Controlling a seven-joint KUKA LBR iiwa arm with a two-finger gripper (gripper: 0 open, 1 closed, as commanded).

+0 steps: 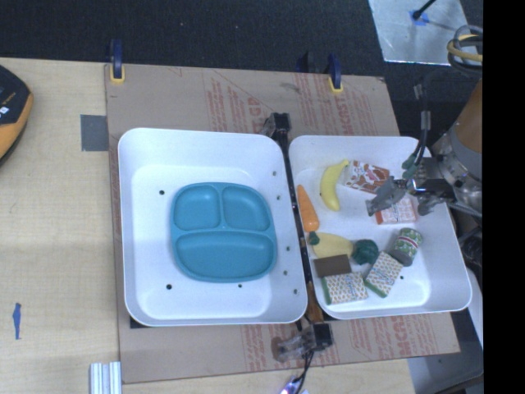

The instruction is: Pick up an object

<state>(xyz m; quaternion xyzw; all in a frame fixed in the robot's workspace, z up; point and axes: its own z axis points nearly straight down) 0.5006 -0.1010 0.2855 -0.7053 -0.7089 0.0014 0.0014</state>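
Two shallow white bins sit side by side on a sheet of cardboard [205,97] clamped to the bench. The left bin [135,220] holds a single blue divided plate [223,231] lying flat near its middle, with bare white floor all around it. The right bin [443,290] is crowded: a yellow banana [330,184] near the top, a red and white packet [366,176] just beside it, an orange carrot [308,210] along the left wall, a yellow lemon-like piece [331,243], a dark green round piece [365,250], a brown block [331,264], two green patterned packets [345,287] [383,274] near the front, and a small green can [406,244] tilted toward the right. The gripper [399,194] reaches in from the right and hangs over the upper right part of this bin, directly above a pink and white packet [402,213]; its dark fingers appear spread, with nothing seen between them. Open floor remains along the right bin's front right corner and its top left corner.
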